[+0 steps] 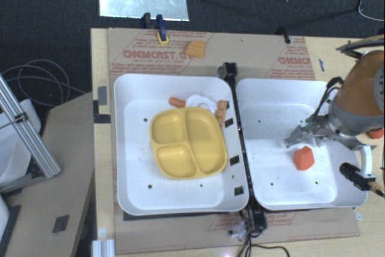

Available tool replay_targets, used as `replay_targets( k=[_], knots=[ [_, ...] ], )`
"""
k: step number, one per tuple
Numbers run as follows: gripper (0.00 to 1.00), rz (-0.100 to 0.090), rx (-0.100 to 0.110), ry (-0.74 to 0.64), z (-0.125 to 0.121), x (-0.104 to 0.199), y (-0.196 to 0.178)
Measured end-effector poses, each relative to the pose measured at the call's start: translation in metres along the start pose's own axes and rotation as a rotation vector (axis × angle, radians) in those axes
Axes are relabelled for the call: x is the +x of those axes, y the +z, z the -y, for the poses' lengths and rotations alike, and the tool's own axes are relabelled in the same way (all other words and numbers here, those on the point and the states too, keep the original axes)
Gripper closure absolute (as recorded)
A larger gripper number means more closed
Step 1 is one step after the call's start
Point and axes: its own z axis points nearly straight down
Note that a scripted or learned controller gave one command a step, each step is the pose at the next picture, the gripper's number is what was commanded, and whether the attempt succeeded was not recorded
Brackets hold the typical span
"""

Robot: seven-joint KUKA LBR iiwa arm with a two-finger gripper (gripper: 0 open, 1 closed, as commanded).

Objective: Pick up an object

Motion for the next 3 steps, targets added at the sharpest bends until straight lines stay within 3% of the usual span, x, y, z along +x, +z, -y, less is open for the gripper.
replay_targets(
  k=[1, 2, 3],
  knots=[
    [0.0, -0.002, 0.007, 0.002, 0.03, -0.001, 0.011],
    [1.0, 0.001, -0.002, 0.001, 0.026, -0.002, -0.002],
    [1.0, 0.0, -0.004, -0.009, -0.02, 0.059, 0.009]
  ],
)
